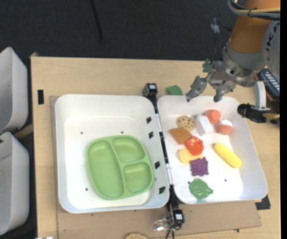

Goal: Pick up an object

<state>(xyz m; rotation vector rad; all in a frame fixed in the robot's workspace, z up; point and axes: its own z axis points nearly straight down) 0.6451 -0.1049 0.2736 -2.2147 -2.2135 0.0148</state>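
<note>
We see the gripper (207, 92) hanging above the far edge of the right bin (250, 180), its two fingers (193, 91) spread apart with nothing between them, which suits an arm poised to come down on one of the toys. Those toys lie loose across the right bin: a cookie (185, 122) and a brown cracker (181, 135) toward the divider between the bins, a white block (203, 124) and an orange ball (213, 116) nearest the gripper, a red pepper (194, 145) and purple grapes (199, 167) mid-bin, a yellow banana (227, 155) toward the right edge, and a green leaf (200, 189) at the near edge. We judge the orange ball or white block the handiest targets. The left bin (69, 193) carries a green divided plate (118, 167). A small green piece (174, 90) sits on the desk (46, 148) beyond the bins; we cannot tell what it is. The arm's upper part is cut off at the frame's top.
</note>
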